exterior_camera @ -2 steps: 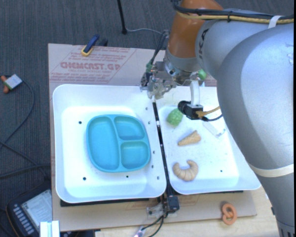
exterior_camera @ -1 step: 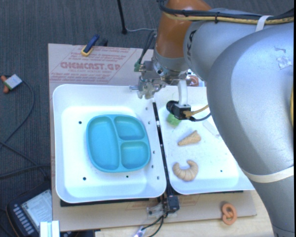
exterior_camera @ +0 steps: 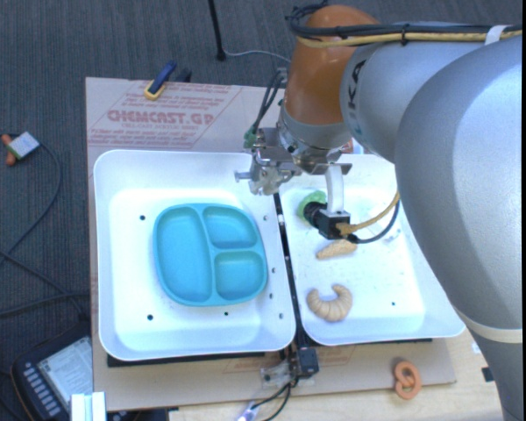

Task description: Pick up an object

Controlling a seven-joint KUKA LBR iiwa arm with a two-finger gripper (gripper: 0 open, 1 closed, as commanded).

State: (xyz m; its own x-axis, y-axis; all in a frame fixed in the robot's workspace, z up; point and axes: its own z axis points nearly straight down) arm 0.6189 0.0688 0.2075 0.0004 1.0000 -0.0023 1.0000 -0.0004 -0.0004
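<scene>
Tool [exterior_camera: 314,202] above right bin [exterior_camera: 403,314] inner rim, beside green object [exterior_camera: 313,207].

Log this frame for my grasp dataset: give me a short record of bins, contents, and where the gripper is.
left bin: holds a blue divided plate
right bin: croissant near the front, pale pastry piece mid-bin, green object partly hidden near the back
gripper: over the divider between the bins, at the back; finger state unclear
held object: none visible
outside bins: orange ring on the bench front
</scene>
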